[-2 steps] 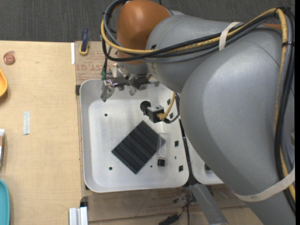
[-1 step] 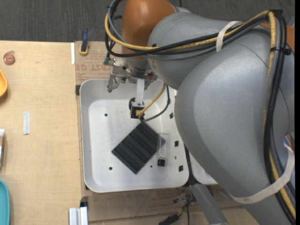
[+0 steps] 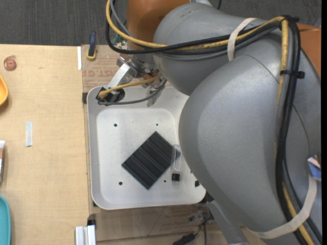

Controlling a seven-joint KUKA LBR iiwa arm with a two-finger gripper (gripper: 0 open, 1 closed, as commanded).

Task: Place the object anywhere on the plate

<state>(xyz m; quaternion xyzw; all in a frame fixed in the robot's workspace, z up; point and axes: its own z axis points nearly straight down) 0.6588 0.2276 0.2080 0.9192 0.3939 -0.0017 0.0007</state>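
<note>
**Hovering arm, dark ribbed pad lying in the white bin**

Looking at this one, the big grey arm (image 3: 240, 121) swings in from the right and covers most of the bench, so a lot of the scene is hidden under it. The wrist end with the orange band (image 3: 150, 6) sits over the top edge of the white bin (image 3: 102, 188), and the gripper (image 3: 140, 80) hangs down around there, among a tangle of yellow and black cables (image 3: 115, 93). I honestly can't tell how wide the tool is or whether it has anything in it; the cabling and brackets crowd that spot too much.

The object, a black ribbed rectangular pad (image 3: 149, 160), lies flat on the bin floor, turned diagonally, near the middle. Just beside its right corner there's a small clear-and-black bit (image 3: 176, 167), hard to say what. The pad is well apart from the gripper, so my guess is nothing has been grabbed yet.

Why is the pad lying flat and diagonal? Probably just how it landed, and a thin flat thing like that gives two fingers little to bite on. Over on the wooden bench (image 3: 46, 137) to the left, an orange edge (image 3: 2, 93) and a teal edge (image 3: 3, 221) peek in; either could be the plate, can't say.
</note>
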